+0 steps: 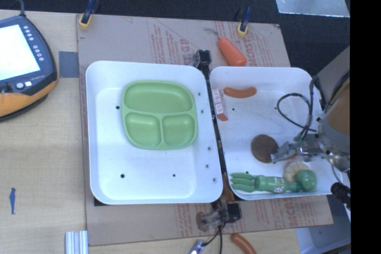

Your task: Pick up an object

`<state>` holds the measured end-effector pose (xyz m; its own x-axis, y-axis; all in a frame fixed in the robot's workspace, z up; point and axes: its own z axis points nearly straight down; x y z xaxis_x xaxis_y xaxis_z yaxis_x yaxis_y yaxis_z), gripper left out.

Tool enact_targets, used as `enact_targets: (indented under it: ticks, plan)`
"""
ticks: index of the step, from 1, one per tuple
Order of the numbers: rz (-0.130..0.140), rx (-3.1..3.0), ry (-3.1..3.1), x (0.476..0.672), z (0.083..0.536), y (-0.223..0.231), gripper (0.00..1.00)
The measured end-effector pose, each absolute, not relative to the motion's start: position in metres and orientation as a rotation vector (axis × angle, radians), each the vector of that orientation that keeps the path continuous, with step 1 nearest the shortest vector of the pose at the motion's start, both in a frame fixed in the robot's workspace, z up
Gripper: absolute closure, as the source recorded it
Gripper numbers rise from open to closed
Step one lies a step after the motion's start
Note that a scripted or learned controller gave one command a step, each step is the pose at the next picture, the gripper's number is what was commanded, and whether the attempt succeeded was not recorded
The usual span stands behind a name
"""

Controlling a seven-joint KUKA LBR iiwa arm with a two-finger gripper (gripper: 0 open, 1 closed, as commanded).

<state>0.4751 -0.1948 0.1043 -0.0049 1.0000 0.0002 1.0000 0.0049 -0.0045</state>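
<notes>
— Which step is in hand?
— The approach: the jaws (284,154) are seen parted with nothing between them, just beside the brown disc (264,147) in the right bin (262,73).
— What is called for next?
— A descent over the disc, then closing, it is judged.

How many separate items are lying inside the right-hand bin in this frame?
4: a toy sausage near the back edge, a brown disc mid-bin, a green doll along the front wall, and a pale ring beside the gripper. The arm may hide more.
</notes>
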Motion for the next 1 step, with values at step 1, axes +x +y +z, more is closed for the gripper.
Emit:
enact_targets:
  ticks: [1]
  plan:
    - [0.001, -2.215, -2.23, 0.5302, 0.0938, -0.1643, 0.0]
